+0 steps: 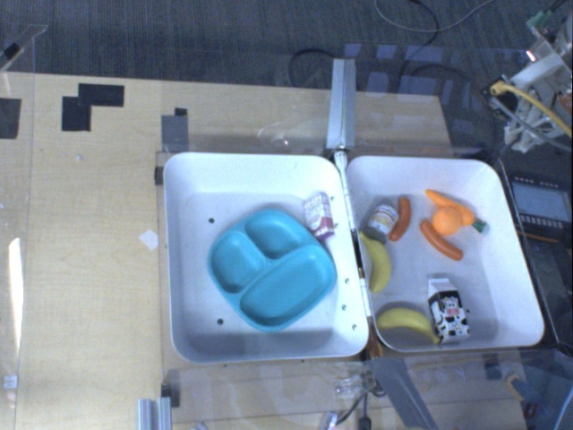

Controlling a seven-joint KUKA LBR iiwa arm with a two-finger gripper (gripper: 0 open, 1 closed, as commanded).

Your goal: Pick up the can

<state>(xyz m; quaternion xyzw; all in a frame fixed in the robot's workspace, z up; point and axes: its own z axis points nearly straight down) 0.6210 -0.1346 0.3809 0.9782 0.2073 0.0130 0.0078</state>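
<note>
A: Small grey-labelled metal can stands in right white bin, touching red sausage.
B: Gripper state: cannot tell (descend vertically, avoid yellow banana).

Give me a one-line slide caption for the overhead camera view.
Can lying beside a banana in the right bin; blue divided tray fills the left bin.
</note>
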